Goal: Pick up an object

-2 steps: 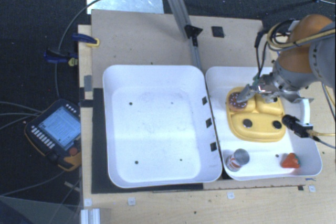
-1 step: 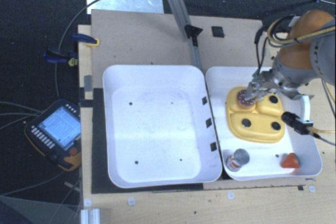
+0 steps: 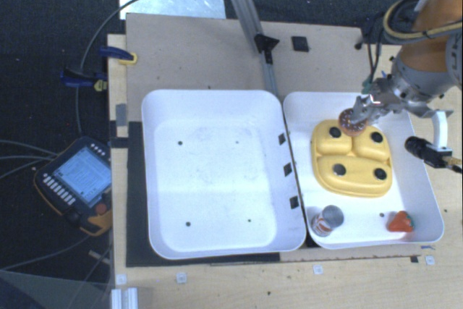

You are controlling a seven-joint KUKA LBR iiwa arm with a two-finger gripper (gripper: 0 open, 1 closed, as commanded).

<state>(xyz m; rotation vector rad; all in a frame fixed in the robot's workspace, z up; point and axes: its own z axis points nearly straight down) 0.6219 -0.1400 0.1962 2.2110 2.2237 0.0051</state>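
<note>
Nothing lifted yet: gripper (image 3: 356, 121) sat low over the top edge of the yellow toy (image 3: 352, 159) in the right bin (image 3: 423, 188), its grasp impossible to tell, pickup still pending.

Arm (image 3: 427, 47) cut off at right edge.

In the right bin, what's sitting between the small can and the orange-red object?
Nothing: in the camera view, only bare white floor of the right bin lies between the small can and the orange-red object.
</note>
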